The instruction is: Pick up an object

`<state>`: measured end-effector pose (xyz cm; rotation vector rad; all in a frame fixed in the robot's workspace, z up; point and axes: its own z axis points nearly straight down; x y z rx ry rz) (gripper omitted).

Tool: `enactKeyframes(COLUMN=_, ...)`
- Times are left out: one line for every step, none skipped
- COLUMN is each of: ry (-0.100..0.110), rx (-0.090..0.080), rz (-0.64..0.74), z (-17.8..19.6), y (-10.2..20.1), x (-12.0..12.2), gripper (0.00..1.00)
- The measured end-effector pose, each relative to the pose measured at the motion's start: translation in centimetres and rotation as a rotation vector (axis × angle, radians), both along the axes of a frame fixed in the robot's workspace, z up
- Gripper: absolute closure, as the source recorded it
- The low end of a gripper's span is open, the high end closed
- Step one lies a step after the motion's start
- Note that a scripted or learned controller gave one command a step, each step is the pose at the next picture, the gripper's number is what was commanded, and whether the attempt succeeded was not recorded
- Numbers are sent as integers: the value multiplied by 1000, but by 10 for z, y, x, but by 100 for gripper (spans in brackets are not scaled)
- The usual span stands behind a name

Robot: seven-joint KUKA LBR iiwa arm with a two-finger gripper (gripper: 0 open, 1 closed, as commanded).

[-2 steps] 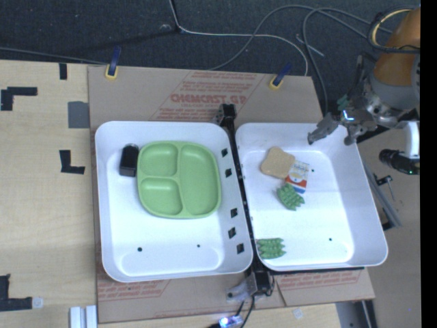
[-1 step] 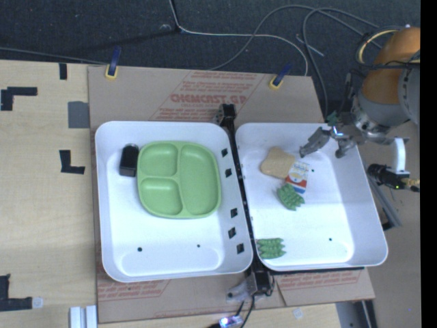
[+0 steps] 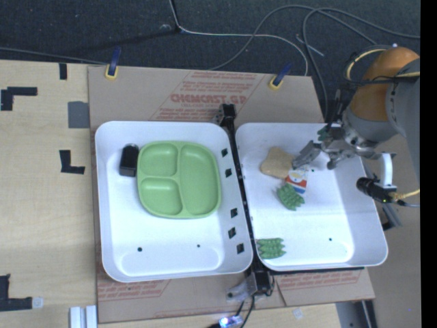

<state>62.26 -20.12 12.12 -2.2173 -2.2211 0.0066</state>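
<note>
Both bins, the left point(image 3: 113, 203) and the right point(image 3: 341, 231), are white, resting on brown cardboard point(image 3: 198, 94) printed with red lettering. In the left bin sits a pale green divided plate point(image 3: 179, 180) beside a small black block point(image 3: 128, 160). The right bin holds a tan piece point(image 3: 276, 162), a white carton with red and blue marks point(image 3: 298, 180), and two green bumpy pieces point(image 3: 290, 197) point(image 3: 271, 247). My arm point(image 3: 382, 91) is grey with an orange band.
</note>
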Motion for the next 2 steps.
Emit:
enactKeyframes(ry=-10, rx=-3, rz=2, z=-37, y=1, x=2, gripper=0)
enactKeyframes(ry=-12, rx=-4, rz=2, z=-24, y=1, x=3, gripper=100)
